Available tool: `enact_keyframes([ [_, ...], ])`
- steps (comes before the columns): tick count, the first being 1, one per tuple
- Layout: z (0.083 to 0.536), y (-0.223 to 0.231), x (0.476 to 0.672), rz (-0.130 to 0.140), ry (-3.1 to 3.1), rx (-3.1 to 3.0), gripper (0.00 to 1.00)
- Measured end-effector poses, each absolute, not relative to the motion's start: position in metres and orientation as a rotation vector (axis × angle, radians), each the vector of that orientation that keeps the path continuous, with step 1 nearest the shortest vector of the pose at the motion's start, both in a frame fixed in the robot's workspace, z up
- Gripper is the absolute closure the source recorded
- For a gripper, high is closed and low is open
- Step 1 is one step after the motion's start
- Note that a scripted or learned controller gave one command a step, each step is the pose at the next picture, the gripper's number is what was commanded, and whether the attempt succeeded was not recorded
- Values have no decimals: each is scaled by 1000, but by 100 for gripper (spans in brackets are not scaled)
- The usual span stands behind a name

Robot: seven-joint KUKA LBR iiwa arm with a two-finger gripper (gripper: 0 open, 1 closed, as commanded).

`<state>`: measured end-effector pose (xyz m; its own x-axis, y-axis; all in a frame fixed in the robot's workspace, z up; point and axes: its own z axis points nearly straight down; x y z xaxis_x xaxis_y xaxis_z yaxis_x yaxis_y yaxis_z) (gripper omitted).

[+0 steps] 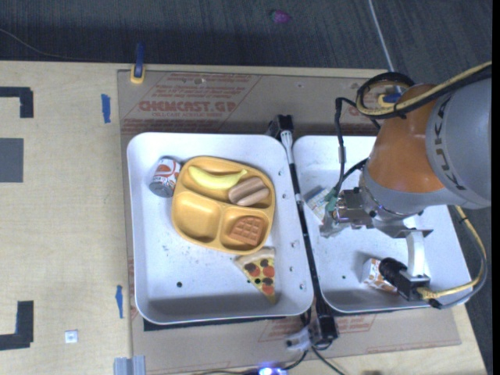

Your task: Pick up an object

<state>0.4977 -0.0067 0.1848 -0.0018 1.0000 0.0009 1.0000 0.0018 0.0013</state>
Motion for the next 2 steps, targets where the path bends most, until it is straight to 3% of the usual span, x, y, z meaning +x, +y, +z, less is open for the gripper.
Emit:
enact_keyframes([
  [1, 185, -84, 480, 0, 2222, 2222, 100],
  [2, 185, -15, 544, 1, 2223, 2219, 100],
])
